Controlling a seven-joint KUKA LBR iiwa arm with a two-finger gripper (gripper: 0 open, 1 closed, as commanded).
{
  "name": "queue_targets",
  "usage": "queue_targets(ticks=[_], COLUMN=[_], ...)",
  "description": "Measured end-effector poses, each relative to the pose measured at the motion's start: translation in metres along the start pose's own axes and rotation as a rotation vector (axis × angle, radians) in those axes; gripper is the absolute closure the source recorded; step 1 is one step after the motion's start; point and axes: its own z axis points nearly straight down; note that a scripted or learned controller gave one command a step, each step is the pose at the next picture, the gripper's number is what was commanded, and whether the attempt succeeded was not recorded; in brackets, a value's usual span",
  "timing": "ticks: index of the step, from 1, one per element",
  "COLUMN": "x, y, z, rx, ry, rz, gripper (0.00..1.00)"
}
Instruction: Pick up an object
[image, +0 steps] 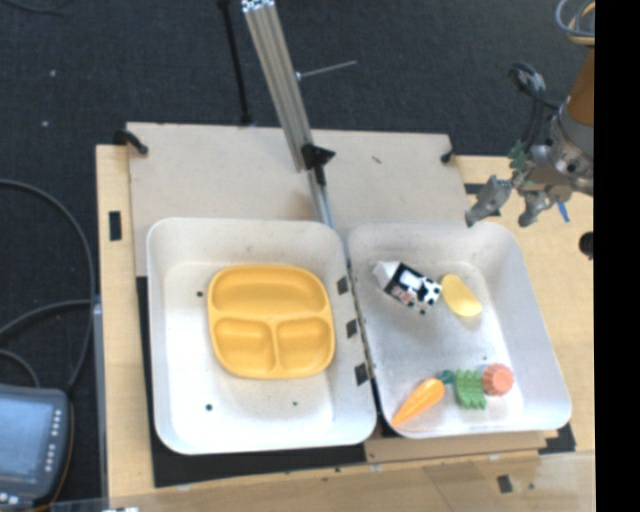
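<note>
Two bins (170, 250) | gripper (510, 205) open, empty; arm (575, 110) cut off at right

Light is even and fairly bright, coming from above; shadows are faint and soft. Left of the gripper (508, 200), both white bins (180, 300) look washed out but without hard glare. The whole view is slightly soft and grainy, and the gripper itself looks a little blurred.
</note>
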Motion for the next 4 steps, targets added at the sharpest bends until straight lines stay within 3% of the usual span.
queue_targets(ticks=[1, 4], x=[0.000, 0.003], y=[0.000, -0.012], z=[0.000, 0.153], rx=[0.000, 0.004], ry=[-0.001, 0.001], rz=[-0.001, 0.007], gripper=[0.00, 0.00])
